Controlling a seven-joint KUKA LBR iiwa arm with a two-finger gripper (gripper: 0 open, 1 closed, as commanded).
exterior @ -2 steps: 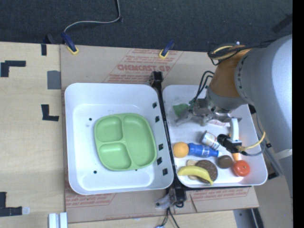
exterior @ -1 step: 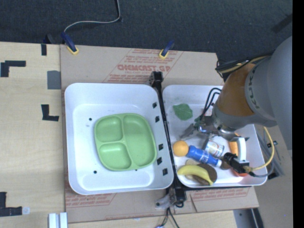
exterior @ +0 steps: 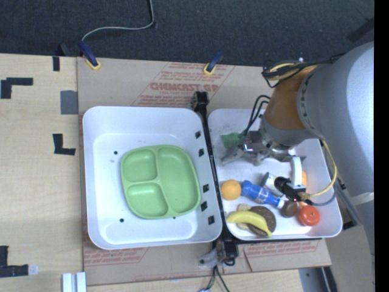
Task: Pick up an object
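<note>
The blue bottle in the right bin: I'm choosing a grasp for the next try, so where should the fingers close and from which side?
Grip the blue bottle across the middle of its body, coming straight down from above. It lies on its side, slanting from upper left to lower right, so the fingers should close across its width. The orange and the banana lie close by, so keep the approach vertical.
</note>
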